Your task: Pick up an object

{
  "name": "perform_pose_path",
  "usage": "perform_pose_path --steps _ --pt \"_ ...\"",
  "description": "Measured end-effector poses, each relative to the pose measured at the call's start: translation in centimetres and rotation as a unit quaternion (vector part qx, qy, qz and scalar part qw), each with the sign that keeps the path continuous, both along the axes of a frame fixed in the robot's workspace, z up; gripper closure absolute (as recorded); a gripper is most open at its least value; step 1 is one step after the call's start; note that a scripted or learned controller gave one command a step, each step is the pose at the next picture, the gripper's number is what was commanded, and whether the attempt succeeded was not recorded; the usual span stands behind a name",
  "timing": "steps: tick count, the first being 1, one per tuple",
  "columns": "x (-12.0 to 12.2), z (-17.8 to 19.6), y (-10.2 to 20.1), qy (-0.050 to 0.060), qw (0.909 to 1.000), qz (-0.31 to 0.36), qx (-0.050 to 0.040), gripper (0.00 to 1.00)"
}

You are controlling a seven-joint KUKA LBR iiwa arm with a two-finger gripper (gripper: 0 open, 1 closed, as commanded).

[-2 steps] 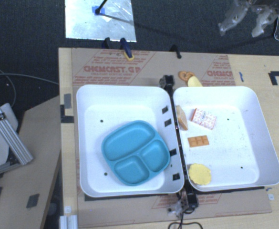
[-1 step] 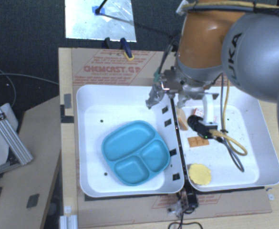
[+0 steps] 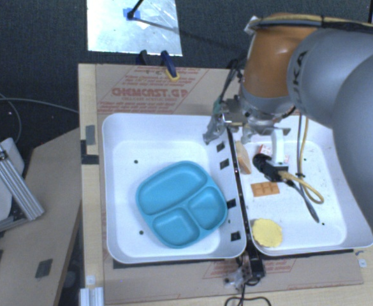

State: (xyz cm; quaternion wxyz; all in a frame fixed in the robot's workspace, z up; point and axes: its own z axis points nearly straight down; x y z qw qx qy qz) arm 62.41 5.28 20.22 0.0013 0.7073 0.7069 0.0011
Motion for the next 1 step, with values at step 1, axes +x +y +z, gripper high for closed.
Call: perform_pose_path --steps 1 --pt "4.61 2.19 2.54 -0.001 1.0 0.002 0.0007 0.0"
